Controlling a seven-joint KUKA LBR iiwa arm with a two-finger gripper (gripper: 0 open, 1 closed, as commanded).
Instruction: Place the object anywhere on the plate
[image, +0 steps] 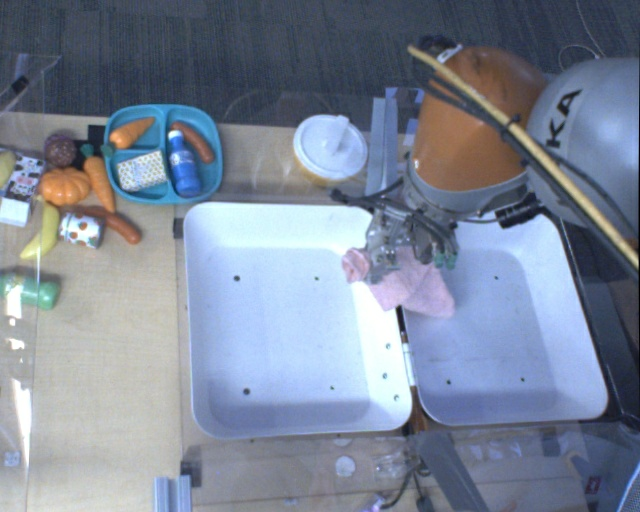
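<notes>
The grey arm (560, 110) reaches in from three o'clock across the desk (100, 350). Two white bins fill the middle, the left bin (290, 320) and the right bin (520, 330). The blue divided plate (163, 153) sits at ten o'clock. A pink cloth (412, 287) drapes over the bins' shared edge at centre, gripped by the claw (405, 250), whose fingers pinch its upper part.

The pink cloth (405, 284) is soft and crumpled. It hangs over the place where the two white bins meet, with most of it on the right bin's side. Its top is bunched up under the gripper (400, 250), and its lower part spreads out wide and loose.

The blue plate (205, 128) sits far off at the top left. It has three parts with toy food in them.
</notes>
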